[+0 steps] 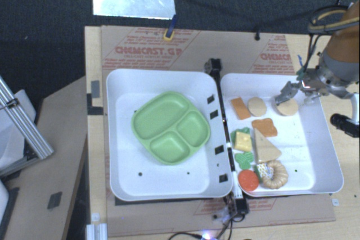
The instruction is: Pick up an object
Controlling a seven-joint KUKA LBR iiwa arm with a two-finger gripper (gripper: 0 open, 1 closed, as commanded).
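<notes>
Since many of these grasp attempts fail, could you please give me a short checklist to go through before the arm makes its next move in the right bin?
1. Hand is over the right bin: ok, it is at the bin's far right corner.
2. A target is near the hand: ok, a pale round piece lies just beside it.
3. That piece has room around it: ok, it lies apart from the other round piece and the orange slab.
4. Something is held in the hand: cannot tell.
5. Green divided plate lies out of the arm's way: ok, it sits in the left bin.
</notes>
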